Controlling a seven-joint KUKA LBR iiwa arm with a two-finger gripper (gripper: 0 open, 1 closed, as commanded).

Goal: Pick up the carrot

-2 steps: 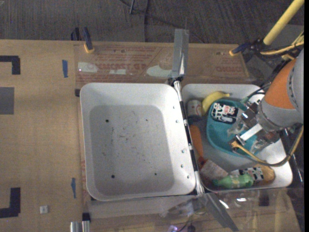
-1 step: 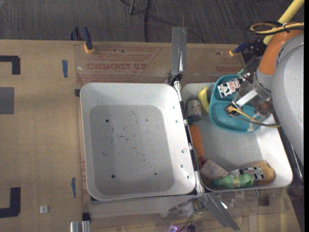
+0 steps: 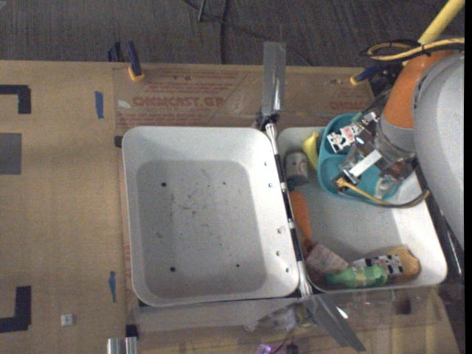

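Carrot [image 3: 299, 214]: lay against right bin's [image 3: 369, 231] left wall.
Gripper [image 3: 359, 169]: over bowl [image 3: 333, 169]; grip unclear.
Risk: wall could block fingers.

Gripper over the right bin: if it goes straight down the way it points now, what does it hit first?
Most likely the teal bowl. The gripper hangs right over it, pointing down into it. The carrot lies off to the side by the divider, out of that line. Depth is hard to judge from above.
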